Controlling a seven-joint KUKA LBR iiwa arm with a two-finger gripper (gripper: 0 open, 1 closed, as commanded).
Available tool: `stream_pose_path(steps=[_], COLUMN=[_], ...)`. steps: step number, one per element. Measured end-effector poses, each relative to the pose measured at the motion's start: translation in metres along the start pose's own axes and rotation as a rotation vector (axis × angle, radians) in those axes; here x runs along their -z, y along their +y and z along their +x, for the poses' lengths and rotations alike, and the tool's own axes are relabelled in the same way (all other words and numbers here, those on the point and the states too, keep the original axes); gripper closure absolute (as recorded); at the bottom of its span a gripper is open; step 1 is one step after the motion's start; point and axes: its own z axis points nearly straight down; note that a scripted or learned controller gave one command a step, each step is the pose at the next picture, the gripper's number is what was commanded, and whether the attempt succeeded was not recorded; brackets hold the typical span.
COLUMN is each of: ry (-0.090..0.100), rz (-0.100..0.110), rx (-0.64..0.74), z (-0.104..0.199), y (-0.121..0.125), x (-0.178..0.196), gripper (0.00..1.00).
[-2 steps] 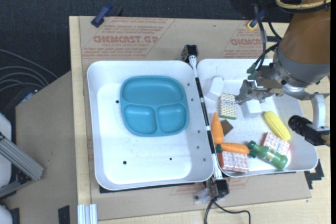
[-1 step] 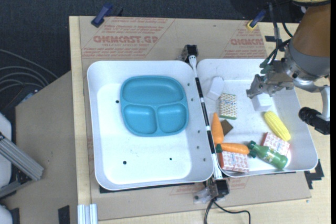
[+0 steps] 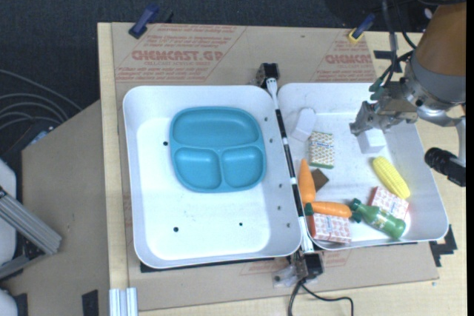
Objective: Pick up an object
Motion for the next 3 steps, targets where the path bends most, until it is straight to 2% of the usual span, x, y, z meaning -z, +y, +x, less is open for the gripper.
stream_pose_path(steps=[1, 2, 3], ry=[0.004, 0.002, 0.003], rz=[0.007, 0.003, 0.007], rx=[0.001, 0.0, -0.001], z=[0.066, 0.035, 0.021], y=[-0.059, -0.037, -0.066], x=[0.015, 0.02, 0.009], gripper=[1.0, 1.0, 1.0])
